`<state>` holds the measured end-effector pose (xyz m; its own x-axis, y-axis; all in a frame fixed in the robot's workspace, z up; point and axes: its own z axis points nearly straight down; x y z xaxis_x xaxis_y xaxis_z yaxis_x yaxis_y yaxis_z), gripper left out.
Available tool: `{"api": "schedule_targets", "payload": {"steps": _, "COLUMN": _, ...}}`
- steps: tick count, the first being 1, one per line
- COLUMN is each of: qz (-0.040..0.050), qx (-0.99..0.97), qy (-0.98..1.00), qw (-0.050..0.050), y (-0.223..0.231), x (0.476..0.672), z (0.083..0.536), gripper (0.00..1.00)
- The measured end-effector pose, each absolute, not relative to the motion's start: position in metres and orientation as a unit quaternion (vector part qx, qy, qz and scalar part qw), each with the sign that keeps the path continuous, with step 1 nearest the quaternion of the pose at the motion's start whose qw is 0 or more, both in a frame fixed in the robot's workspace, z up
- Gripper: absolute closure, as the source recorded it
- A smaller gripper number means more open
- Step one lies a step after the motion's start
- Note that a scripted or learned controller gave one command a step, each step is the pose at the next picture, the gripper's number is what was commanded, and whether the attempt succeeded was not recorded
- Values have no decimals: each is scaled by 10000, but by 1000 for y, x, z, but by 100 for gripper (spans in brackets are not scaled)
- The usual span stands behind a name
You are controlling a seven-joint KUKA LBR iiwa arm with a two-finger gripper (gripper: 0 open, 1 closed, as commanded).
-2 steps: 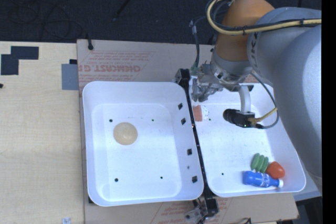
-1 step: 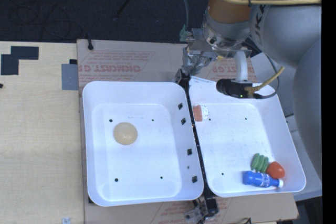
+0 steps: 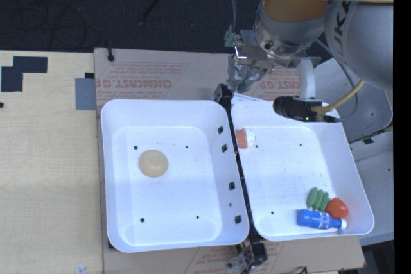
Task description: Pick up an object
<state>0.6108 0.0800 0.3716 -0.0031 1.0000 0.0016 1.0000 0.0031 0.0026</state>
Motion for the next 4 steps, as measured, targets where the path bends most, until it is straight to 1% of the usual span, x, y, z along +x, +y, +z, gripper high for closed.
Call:
{"api": "schedule_targets", "payload": {"steps": 1, "qz": -39, "qx": 7054, "qy": 7088, "qw": -36, "y": 132, "x": 581, "z": 306, "gripper": 100}}
{"api": "schedule_targets", "payload": {"steps": 2, "qz": 14, "qx": 7049, "qy": 7093, "qw": -2, "y": 192, "x": 598, "z": 348, "gripper": 100}}
{"api": "schedule_targets", "payload": {"steps": 3, "qz": -38, "qx": 7062, "qy": 7080, "qw": -22, "y": 218, "x": 592, "z": 296, "gripper": 100}}
{"api": "schedule_targets", "payload": {"steps": 4, "qz": -26, "qx": 7064, "qy": 7078, "qw": -13, "y": 243, "x": 575, "z": 285, "gripper": 100}}
